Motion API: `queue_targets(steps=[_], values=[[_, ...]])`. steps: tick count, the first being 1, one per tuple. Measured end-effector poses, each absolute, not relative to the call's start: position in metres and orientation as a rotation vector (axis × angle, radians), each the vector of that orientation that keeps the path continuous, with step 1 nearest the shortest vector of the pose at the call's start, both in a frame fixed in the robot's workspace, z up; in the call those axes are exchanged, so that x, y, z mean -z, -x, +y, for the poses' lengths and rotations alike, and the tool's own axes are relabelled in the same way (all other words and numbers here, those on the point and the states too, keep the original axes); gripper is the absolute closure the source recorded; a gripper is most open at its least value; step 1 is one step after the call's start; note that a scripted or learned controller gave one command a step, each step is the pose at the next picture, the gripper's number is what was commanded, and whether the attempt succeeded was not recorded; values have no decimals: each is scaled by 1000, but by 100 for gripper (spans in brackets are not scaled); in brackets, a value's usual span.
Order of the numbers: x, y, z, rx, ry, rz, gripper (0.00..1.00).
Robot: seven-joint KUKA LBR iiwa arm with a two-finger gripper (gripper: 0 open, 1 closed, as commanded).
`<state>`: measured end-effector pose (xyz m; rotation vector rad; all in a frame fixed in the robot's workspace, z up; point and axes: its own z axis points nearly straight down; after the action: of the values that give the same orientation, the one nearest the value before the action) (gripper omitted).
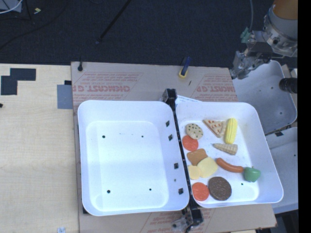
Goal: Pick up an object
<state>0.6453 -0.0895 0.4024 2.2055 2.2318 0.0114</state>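
Note:
The right bin (262,130) holds several toy foods: a yellow corn cob (231,130), a pizza slice (214,126), a spotted cookie (194,130), a red tomato slice (190,143), a toast piece (197,156), a yellow cheese piece (207,167), a sausage (229,165), a green pepper (251,174), a brown patty (219,188), an orange disc (200,191) and a pale cone (225,148). My gripper (241,68) hangs high at the upper right, behind the bin's far corner and well apart from the foods.
The left bin (87,130) lies beside the right one, joined by a black clamp strip (176,144). Both rest on a cardboard sheet (121,84). A blue-and-yellow clip (184,68) stands at the cardboard's back edge. A grey plate (267,91) sits at the right.

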Motion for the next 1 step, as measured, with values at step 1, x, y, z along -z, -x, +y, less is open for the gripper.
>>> queue_targets(steps=[1], values=[[-548,-644,-42,-16,-2207,2221,100]])
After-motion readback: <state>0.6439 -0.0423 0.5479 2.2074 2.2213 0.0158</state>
